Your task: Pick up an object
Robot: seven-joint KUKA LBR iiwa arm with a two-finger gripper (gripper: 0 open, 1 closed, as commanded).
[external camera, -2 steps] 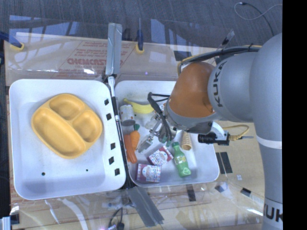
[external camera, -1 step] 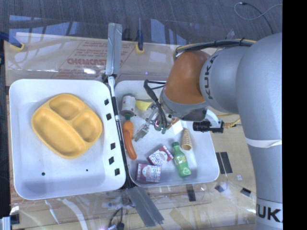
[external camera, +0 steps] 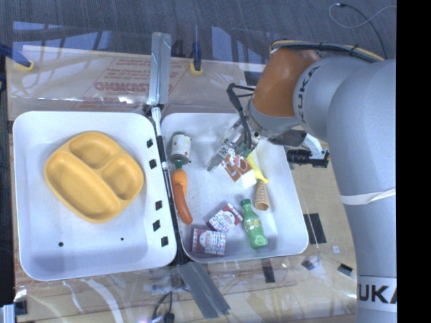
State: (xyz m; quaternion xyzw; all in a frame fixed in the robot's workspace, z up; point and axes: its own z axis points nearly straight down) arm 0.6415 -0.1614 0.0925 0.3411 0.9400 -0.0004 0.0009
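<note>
My gripper hangs low over the upper middle of the right bin, under the orange wrist band. A small red and white packet lies right beside its tip, touching or nearly touching it; I cannot tell whether it is held. A yellow piece sits just right of that packet. A small can and an orange carrot lie to the gripper's left. An ice cream cone, a green bottle and two red and white packets lie nearer the front.
The left bin holds a yellow divided plate. A raised divider runs between the two bins. The grey arm covers the right side of the bench.
</note>
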